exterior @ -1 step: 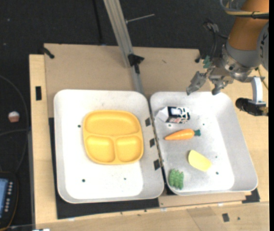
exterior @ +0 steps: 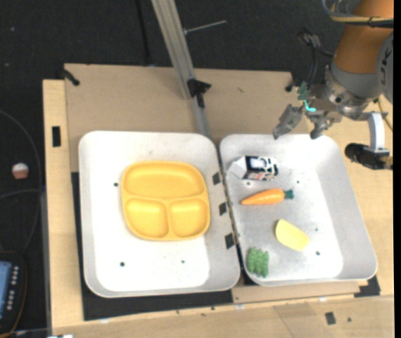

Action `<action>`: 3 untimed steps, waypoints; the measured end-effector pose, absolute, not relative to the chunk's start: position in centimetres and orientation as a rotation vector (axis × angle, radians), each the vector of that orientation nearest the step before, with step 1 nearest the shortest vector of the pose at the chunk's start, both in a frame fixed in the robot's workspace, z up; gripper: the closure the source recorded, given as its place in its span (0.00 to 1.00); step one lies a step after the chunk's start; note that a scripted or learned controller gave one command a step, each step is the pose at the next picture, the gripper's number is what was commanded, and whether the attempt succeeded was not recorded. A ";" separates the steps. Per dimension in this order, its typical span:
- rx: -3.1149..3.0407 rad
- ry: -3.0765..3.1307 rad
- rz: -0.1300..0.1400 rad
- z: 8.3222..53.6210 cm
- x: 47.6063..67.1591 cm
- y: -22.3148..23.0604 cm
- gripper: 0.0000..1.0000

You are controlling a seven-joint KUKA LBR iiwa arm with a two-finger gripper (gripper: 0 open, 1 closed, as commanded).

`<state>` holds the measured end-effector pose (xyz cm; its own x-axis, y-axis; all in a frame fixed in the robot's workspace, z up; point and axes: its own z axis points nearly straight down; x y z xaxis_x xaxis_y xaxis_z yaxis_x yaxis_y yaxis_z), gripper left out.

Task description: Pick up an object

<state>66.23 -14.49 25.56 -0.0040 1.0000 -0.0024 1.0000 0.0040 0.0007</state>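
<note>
Currently the gripper hangs above the far rim of the right bin, fingers spread apart, nothing between them. One finger points down-left, the other sits just to its right; both tips are over the bin's back edge or just outside it (the slant of the view makes it hard to say which). A small green-lit spot shows at the wrist.

Candidate objects, all in the right bin:
- Carrot: orange, tapered, with a small dark green stub at its right end. Lies roughly level across the bin, a little left of centre, well below the gripper in the view and apart from it.
- Small black-and-white item, possibly a toy car; detail too small to confirm. Just behind the carrot, near but seemingly not touching it. Closest thing to the gripper, offset to its left and nearer the camera.
- Yellow wedge, smooth, rounded; in front of the carrot, toward the near right.
- Green bumpy clump, broccoli-like, at the near left corner against the bin wall. Farthest from the gripper.

The left bin holds a yellow divided tray with three compartments, lying flat near its centre.
</note>
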 end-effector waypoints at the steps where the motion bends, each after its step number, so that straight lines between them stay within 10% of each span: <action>1: 2.223 2.221 -0.006 20.6 65.3 -15.2 0.00; 3: 2.210 2.212 0.014 12.2 65.7 -15.0 0.00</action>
